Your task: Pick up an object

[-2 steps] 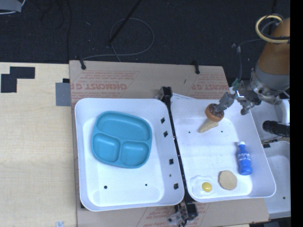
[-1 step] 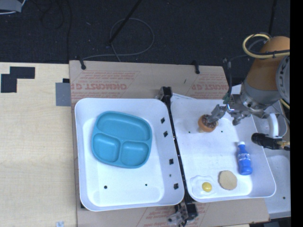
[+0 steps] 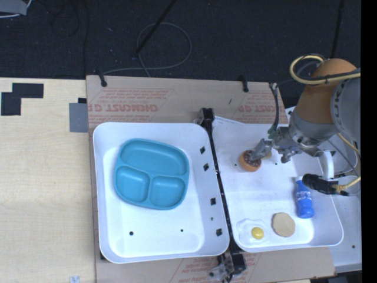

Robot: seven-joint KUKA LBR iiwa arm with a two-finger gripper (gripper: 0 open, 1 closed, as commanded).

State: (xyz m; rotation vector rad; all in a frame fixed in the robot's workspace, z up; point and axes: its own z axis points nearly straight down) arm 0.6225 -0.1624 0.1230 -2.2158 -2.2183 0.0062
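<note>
The gripper [image 3: 257, 154] sits low in the right bin [image 3: 330, 240], its tip touching or just over a small brown round piece [image 3: 249, 161]. The view is too coarse here to tell whether anything is caught, and I cannot tell how the tool is set. The piece lies just to the camera's left of and below the tip, so the coming move probably turns on a short drop or shift that way. It looks roughly round, so no long axis to match. Bare floor surrounds it; the divider [image 3: 215, 175] is near on the left. Well apart toward the near edge lie a blue bottle [image 3: 304, 200], a tan disc [image 3: 283, 224] and a fried egg [image 3: 254, 231]. A blue tray [image 3: 151, 173] sits in the left bin [image 3: 112, 240].
</note>
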